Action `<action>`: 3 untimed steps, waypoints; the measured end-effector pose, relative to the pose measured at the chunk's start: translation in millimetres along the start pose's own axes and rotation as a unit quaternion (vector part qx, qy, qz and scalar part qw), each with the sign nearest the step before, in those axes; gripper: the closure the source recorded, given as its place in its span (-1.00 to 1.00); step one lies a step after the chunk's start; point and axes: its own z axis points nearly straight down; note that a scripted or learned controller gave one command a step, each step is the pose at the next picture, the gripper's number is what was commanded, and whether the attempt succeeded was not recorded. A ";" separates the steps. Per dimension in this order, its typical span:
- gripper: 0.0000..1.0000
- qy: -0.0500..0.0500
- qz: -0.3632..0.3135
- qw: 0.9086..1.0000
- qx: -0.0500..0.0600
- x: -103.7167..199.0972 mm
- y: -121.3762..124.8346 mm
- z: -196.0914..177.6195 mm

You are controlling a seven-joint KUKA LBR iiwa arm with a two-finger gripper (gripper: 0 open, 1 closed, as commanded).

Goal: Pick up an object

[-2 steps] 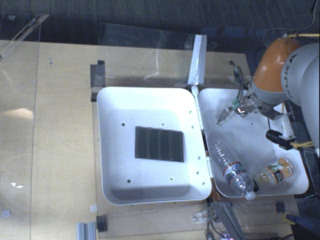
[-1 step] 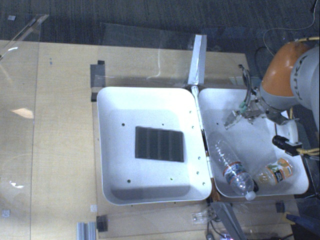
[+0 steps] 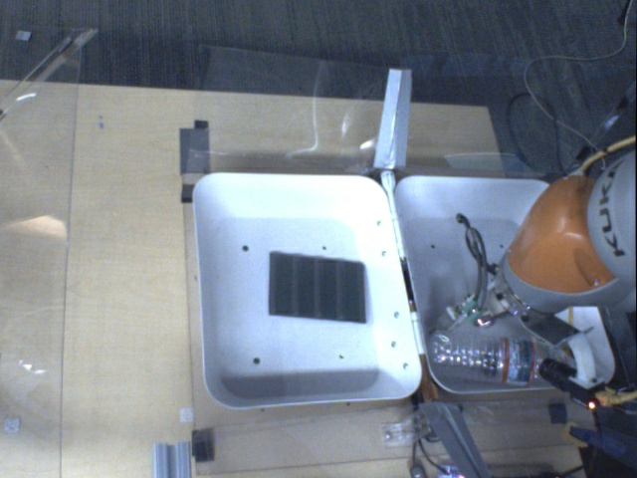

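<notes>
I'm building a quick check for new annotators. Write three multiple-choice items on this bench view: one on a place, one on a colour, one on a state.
1. Where is the dark ribbed rectangular pad?
A. In the left white bin
B. In the right white bin
C. On the wooden bench

2. What colour is the band above the arm's wrist?
A. Blue
B. Orange
C. Green

3. How does the clear plastic bottle sit?
A. Upright
B. On its side
C. Hanging from the bin's rim

Answers:
1 A: the dark ribbed rectangular pad lies mid-floor in the left white bin.
2 B: the band is orange.
3 B: the clear plastic bottle lies lengthwise along the near edge of the right white bin.
</notes>
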 end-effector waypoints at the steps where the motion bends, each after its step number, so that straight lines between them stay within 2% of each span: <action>1: -1.00 0.000 0.167 0.986 0.000 -19.8 63.4 1.9; 2: -1.00 -0.001 0.284 0.959 0.003 -45.1 156.2 5.5; 3: -1.00 0.000 0.183 0.983 0.001 -29.6 111.7 3.1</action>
